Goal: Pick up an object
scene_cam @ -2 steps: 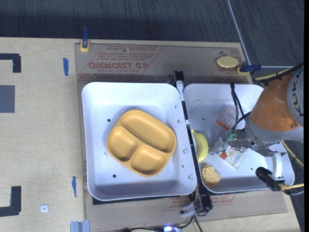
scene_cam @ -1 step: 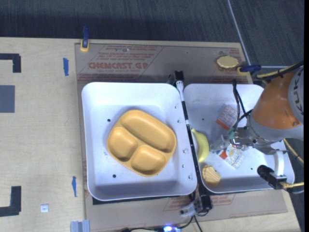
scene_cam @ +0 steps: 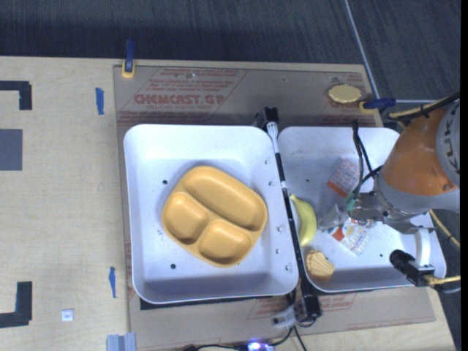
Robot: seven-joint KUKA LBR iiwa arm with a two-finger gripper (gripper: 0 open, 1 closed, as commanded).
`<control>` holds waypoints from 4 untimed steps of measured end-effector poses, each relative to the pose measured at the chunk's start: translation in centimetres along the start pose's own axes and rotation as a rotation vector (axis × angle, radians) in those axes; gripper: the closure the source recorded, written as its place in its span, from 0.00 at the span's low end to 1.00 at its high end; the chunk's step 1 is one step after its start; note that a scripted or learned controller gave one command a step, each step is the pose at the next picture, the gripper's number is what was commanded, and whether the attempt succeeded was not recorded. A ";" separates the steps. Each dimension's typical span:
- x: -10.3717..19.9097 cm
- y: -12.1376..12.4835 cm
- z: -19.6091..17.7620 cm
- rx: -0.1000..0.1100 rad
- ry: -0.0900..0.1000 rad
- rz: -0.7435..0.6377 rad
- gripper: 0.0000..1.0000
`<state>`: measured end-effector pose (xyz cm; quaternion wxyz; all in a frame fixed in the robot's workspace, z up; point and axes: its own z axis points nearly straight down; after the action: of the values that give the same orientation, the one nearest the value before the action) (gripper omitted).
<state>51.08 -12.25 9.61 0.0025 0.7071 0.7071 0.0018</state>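
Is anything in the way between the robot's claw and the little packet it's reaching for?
Nothing visible is. The gripper hangs right over the packet in the right bin. The banana and cookie lie off to the side.

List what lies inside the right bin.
Right bin: a yellow banana, a tan biscuit and two small packets. The arm covers the bin's right part.

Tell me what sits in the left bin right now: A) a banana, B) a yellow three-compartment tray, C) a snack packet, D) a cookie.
B: the yellow tray, with its three compartments, lies alone in the left bin, while the banana, cookie and packets are all in the right bin.
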 end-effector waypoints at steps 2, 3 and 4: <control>2.5 -2.9 0.8 -0.007 -0.010 0.007 0.00; 2.4 -2.9 0.8 -0.007 -0.009 0.006 0.00; 2.4 -2.9 0.8 -0.007 -0.008 0.006 0.00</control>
<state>48.18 -9.86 8.75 0.0078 0.7092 0.7050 0.0012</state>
